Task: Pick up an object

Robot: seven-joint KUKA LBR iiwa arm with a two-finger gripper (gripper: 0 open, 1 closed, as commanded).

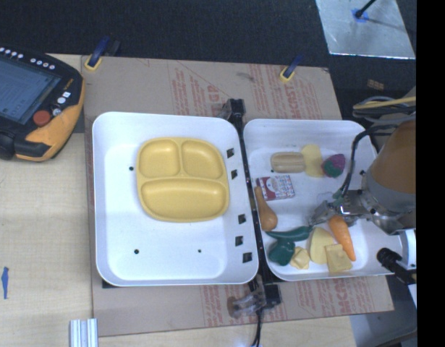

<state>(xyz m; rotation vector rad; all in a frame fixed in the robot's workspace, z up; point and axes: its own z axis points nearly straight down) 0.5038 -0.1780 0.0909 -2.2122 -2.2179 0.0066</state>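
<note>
1. Cardboard covers the wooden counter, and two white bins sit on it side by side, with dark floor beyond.
2. Right bin holds the toy food: an orange carrot lies at a slant near the bin's right side, touching yellow cheese pieces.
3. Jaws of the gripper reach in from the right, just beside the carrot's upper end; whether they are apart or together I cannot tell, and nothing shows between them.
4. Left of the carrot lie a green pepper and a darker green piece, with a brown drumstick shape along the bin's left wall.
5. Farther up are a small red-and-white packet, a tan bread roll, a yellow piece and a purple piece.
6. Grey arm with its orange band hangs over the bin's right rim.
7. Left bin carries a yellow divided plate.
8. At far left a teach pendant rests on the counter.
</note>
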